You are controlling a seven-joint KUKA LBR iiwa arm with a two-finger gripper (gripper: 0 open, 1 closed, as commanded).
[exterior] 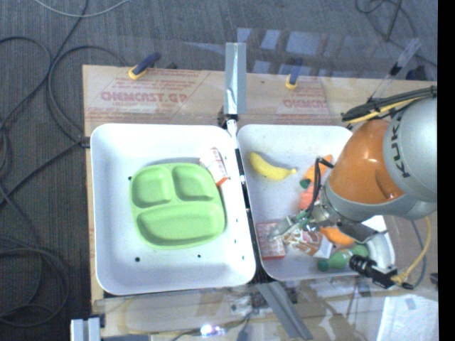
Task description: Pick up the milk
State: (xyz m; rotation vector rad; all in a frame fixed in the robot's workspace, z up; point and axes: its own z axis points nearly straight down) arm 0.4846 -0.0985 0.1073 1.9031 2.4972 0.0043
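The milk (215, 166) is a small white carton with red-orange print. It lies tilted in the left bin (106, 261), against the upper right corner of the green divided plate (178, 204) and near the wall between the bins. My gripper (297, 223) hangs low over the middle of the right bin (284, 137), above a heap of food items and well to the right of the milk. The orange and grey wrist covers the bin's right side.
In the right bin lie a banana (270, 167), a carrot (313, 178), a pinkish packet (269, 239), a printed snack packet (307, 242), an orange fruit (335, 235) and a green piece (333, 262). A raised divider (245, 197) separates the bins.
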